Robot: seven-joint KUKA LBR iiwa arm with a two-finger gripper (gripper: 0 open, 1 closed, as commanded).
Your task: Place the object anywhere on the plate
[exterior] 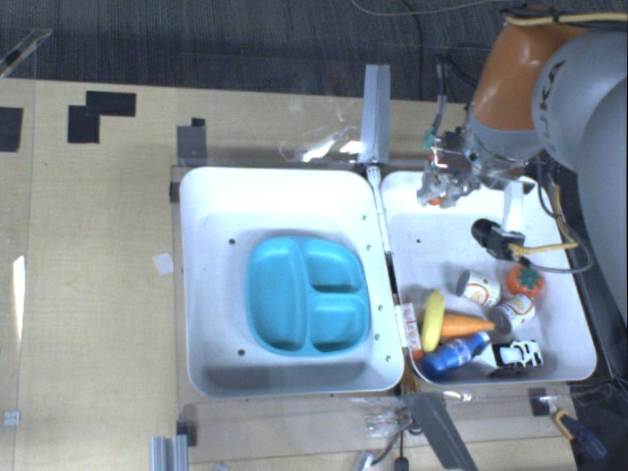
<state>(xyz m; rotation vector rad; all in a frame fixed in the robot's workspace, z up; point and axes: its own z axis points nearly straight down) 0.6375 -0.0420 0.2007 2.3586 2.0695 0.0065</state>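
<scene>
The gripper [439,186] is seen over the far part of the right bin [412,226]; whether the jaws are released or clenched cannot be told. The objects, among them a yellow banana [433,320], an orange carrot [465,325] and a blue bottle [453,355], are heaped nearer the camera from it. The blue plate [306,294] is set in the left bin [211,263]. Labels are seemingly too small to be read.

Plate [306,295] lt blue; bins [211,263] white; carrot [461,326] orange.
</scene>
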